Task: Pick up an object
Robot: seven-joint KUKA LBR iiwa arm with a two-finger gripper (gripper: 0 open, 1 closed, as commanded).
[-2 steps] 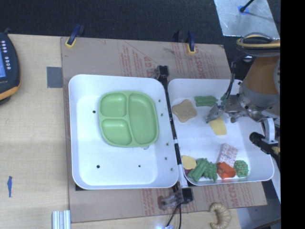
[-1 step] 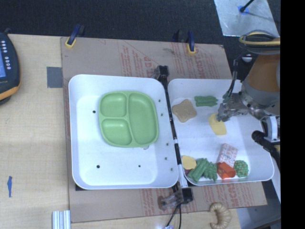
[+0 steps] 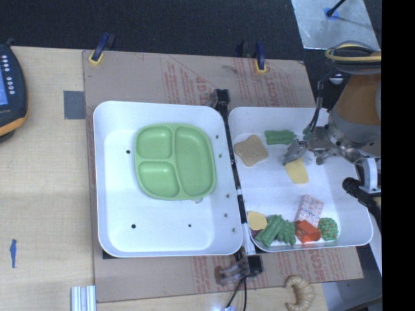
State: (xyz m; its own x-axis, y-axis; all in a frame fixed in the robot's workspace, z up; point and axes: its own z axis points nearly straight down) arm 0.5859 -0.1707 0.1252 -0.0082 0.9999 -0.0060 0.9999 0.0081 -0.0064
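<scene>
The end effector (image 3: 297,153) hangs in the right bin (image 3: 259,123), just above a yellow block (image 3: 297,172). Its grip state cannot be told. Nothing appears lifted; the pick remains outstanding.

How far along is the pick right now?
Nothing looks lifted yet: every food item lies in the right bin. In hand: the pincer is low in that bin, just above the yellow piece and beside the green piece. Left: closing on an item and raising it.

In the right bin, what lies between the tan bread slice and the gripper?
In the camera view, bare white bin floor separates the tan bread slice from the gripper.
</scene>
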